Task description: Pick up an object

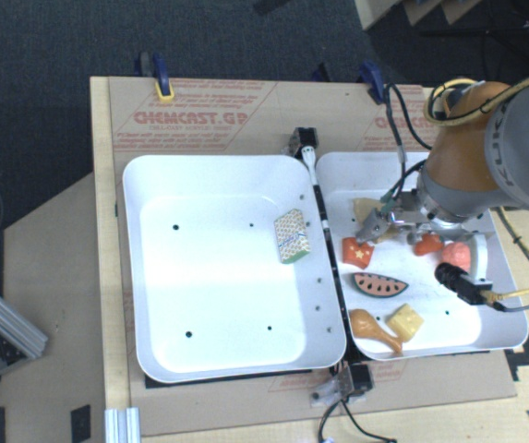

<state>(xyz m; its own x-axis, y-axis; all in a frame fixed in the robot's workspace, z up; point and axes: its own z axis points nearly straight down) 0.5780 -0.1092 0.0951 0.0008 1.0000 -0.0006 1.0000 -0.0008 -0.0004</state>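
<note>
Arm over right bin; hand low above red block.
Hand finger state: cannot tell. Watermelon slice lies just below the block.

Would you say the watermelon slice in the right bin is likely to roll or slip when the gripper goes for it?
The watermelon slice lies flat on the right bin floor, so it probably won't roll. It looks thin and low, so fingers may struggle to get under it. Its surface seems smooth, like a plastic toy, so it may slide when pushed.
</note>
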